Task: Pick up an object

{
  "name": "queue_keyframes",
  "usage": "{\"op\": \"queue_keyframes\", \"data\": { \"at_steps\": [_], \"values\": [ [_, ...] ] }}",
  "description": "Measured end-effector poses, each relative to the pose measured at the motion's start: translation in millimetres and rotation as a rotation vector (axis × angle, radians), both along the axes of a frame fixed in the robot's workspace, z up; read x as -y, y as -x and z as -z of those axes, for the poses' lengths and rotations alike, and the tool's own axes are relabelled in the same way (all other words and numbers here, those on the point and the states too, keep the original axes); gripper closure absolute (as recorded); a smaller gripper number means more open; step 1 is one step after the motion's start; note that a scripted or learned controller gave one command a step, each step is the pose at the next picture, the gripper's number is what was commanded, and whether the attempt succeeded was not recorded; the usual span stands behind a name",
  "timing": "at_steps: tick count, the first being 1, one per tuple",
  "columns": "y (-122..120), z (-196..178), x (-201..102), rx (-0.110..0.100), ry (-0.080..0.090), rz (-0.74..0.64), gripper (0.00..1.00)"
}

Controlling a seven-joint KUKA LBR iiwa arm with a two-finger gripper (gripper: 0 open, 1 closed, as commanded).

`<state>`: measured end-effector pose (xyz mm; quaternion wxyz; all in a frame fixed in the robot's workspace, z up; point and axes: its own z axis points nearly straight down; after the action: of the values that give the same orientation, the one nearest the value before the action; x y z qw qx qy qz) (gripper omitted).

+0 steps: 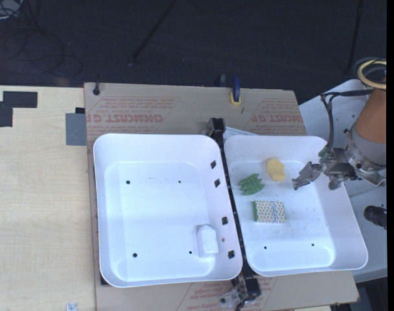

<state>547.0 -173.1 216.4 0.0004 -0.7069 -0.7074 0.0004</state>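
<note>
Bins: left bin (113, 173) holds a white block (207, 240); right bin (339, 238) holds three small things.
Gripper (317, 175): spread, pinching nothing, above the right bin's upper right.
Candidates: patterned pad (269, 211), green piece (251, 184), yellow lump (275, 168) nearest.
Progress: nothing lifted; grasp and raise remain.
</note>
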Motion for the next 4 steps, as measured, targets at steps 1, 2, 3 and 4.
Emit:
{"op": "queue_keyframes", "data": {
  "at_steps": [1, 2, 3, 4],
  "values": [
    [-41.5, -203.3, -24.1, 0.019, 0.004, -0.004, 0.0],
    [-39.6, -202.2, -24.1, -0.002, 0.001, -0.004, 1.0],
    [76.5, -132.8, 6.5, -0.012, -0.003, 0.008, 1.0],
    [69.8, -186.3, -97.4, 0.005, -0.002, -0.011, 1.0]
  ]
}}
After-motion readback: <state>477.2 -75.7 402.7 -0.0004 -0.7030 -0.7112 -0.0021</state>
